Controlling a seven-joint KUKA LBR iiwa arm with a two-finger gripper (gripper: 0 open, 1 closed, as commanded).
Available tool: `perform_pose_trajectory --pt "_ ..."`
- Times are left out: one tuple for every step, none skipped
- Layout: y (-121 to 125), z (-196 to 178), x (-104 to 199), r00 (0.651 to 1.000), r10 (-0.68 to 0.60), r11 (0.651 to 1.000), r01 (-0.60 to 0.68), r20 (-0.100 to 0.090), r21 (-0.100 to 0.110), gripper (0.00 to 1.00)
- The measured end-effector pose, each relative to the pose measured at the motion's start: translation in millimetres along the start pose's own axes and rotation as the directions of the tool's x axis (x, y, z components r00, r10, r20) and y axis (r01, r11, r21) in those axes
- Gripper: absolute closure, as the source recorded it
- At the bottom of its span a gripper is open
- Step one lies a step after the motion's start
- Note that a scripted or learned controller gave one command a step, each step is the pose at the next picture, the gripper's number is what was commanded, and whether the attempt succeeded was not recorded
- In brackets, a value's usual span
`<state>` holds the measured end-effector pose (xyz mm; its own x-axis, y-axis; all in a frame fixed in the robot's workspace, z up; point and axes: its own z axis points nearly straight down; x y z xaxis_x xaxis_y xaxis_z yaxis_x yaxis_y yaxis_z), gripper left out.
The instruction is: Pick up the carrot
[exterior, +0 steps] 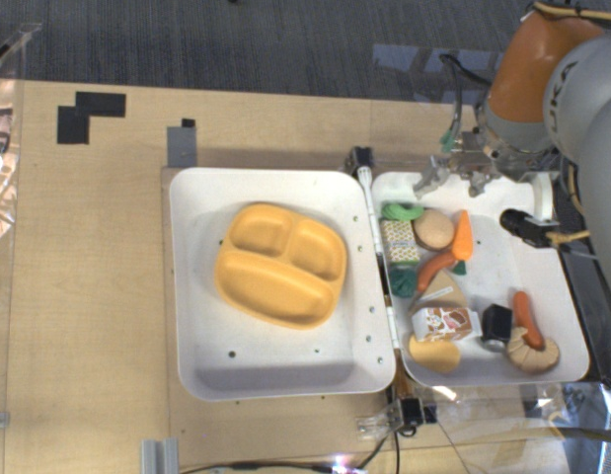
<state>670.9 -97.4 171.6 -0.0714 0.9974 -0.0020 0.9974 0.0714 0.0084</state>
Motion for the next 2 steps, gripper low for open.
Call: perform_pose_trajectory --pt "-72 84 -56 0.997 0.071 0.997 -0.071 0.001 0.002 0.00" --pt "-67 71 -53 0.998 0.065 0.998 -0.065 0.001 -0.008 1.00"
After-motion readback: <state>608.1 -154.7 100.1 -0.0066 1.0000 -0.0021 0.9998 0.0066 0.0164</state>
